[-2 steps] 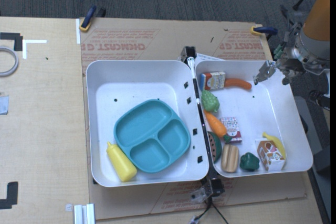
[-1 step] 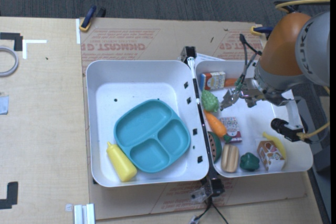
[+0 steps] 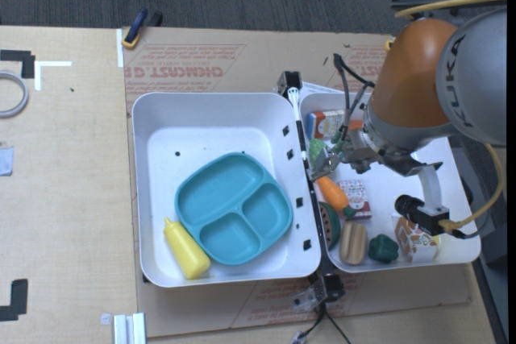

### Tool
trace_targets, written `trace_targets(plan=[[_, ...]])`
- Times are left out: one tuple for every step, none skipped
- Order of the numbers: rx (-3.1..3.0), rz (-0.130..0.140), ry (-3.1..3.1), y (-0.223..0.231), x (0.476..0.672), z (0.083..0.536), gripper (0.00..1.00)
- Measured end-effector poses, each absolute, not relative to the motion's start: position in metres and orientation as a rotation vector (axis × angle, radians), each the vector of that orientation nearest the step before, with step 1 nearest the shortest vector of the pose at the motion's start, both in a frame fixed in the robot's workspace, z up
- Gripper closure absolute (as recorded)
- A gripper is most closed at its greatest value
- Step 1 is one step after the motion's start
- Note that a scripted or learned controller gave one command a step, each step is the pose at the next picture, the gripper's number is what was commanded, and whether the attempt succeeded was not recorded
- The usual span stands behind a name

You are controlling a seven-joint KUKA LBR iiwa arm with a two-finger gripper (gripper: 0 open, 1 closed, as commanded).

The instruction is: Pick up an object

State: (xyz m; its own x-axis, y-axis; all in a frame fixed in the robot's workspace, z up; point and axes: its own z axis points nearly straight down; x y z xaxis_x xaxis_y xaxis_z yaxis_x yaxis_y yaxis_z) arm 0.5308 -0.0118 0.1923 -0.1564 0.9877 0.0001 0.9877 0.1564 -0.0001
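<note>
On the arm (image 3: 476, 84) we read "KUKA" in part; the cardboard (image 3: 185, 64) under the bins carries mirrored red print we cannot make out. The gripper (image 3: 334, 157) sits low in the right bin (image 3: 459, 250), whether parted or closed we cannot tell. Just below it lies an orange carrot (image 3: 331, 191) beside a tan cylinder (image 3: 353, 242) and a green piece (image 3: 384, 249). The left bin (image 3: 153, 173) contains a teal divided plate (image 3: 234, 208) and a yellow bottle (image 3: 186, 250).

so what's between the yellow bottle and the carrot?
In the camera view: the teal divided plate, then the rims where the left bin meets the right, lie between the yellow bottle and the carrot.
</note>
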Motion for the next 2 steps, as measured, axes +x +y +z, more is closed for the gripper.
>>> trace_targets(plan=[[-1.891, 0.000, -2.509, -0.0262, 0.5013, 0.1923, 0.00], [-1.891, 0.000, -2.509, -0.0263, 0.5013, 0.1923, 0.00]])
